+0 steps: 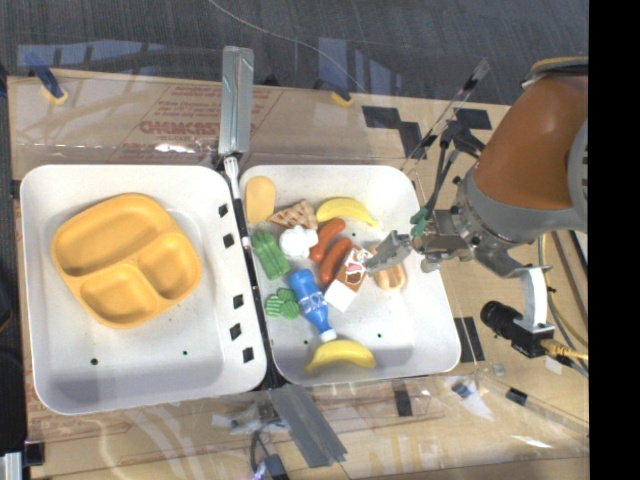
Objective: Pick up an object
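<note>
A cardboard-topped bench [120,98] on dark carpet bears two white bins side by side, with a metal bar [236,103] at their join on the far side.

In the camera view, the left bin [40,358] holds a yellow divided tray [125,258]. The right bin [435,328] holds a heap of toy food: a banana [344,209] on the far side, a second banana [340,356] near the near wall, a blue bottle [309,301] between them, green pieces [269,253] on the left, two red sausages [332,248] in the middle, a pale oval piece [260,198] at the far-left corner, a toast slice [294,215] and a brown bun [390,276] towards the right.

The arm [525,158] reaches in from the right, and its gripper [385,255] is low over the right part of that bin, just beside the bun and the sausages. Its tip blurs into the toys there, so I cannot tell whether the claw is open or closed, and nothing is plainly held.

The step in hand looks like the descent or the grasp itself, near the bun. The next move calls for closing on one piece only, then lifting straight up clear of the crowded neighbours without dragging them along.
</note>
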`<action>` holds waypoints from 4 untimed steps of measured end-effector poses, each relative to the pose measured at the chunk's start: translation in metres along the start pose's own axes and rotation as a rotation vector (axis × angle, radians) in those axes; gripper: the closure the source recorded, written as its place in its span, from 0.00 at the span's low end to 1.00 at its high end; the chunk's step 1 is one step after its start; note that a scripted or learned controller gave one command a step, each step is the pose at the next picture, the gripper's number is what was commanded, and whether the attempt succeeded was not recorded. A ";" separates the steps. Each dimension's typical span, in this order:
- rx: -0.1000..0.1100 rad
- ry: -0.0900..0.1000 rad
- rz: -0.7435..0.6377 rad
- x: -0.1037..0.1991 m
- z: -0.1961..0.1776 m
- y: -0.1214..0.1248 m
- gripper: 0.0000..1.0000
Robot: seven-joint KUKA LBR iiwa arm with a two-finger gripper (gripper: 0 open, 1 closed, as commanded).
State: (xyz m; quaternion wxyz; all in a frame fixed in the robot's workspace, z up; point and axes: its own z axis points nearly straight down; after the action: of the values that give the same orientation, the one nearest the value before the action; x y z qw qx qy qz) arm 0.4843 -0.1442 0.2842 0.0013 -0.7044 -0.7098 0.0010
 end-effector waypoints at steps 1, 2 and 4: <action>0.011 0.003 0.018 -0.005 0.126 -0.010 0.00; -0.006 -0.002 0.046 -0.049 0.191 0.054 0.00; -0.002 -0.002 0.043 -0.049 0.182 0.053 0.00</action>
State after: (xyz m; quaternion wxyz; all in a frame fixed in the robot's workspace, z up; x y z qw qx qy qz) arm 0.5371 -0.1925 0.1019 0.0000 -0.7195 -0.6945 0.0010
